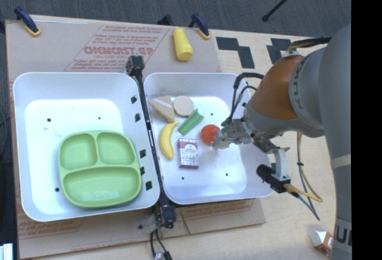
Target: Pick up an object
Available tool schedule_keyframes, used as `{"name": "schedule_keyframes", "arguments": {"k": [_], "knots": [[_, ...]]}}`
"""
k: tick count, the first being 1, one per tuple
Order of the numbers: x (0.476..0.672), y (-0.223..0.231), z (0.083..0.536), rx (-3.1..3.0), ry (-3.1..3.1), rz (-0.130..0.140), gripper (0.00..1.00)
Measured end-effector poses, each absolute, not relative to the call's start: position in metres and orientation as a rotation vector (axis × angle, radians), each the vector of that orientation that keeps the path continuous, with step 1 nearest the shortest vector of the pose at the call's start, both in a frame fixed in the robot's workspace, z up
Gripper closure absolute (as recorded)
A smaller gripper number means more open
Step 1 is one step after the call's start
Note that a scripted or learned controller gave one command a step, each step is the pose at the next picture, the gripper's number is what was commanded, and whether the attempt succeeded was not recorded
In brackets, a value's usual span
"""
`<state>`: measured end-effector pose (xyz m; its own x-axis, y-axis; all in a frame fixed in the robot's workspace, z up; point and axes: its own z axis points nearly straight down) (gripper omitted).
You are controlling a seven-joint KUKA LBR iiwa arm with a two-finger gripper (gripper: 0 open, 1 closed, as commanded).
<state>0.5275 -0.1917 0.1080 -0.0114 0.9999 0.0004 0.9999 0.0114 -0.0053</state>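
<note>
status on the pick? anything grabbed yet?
Done: the grey arm has reached into the right white bin, with its gripper low beside the small red round object. In hand: nothing visibly held. Left: the grasp and lift. The yellow banana, red carton and green stick all lie on the bin floor.

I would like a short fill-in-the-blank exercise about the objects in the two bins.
1. The green divided plate lies in the ____ bin.
2. The banana lies in the right bin, beside a small ____ box.
3. The gripper is next to the ____ tomato.

Missing words: left; red; red
</note>
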Motion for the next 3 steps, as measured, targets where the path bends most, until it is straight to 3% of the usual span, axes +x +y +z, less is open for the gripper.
{"name": "schedule_keyframes", "arguments": {"k": [1,2,3], "knots": [[0.527,-0.192,0.108,-2.205,-2.232,0.006,0.00],[0.475,-0.158,0.091,-2.211,-2.224,0.004,0.00],[0.477,-0.158,0.101,-2.206,-2.230,0.004,1.00]]}}
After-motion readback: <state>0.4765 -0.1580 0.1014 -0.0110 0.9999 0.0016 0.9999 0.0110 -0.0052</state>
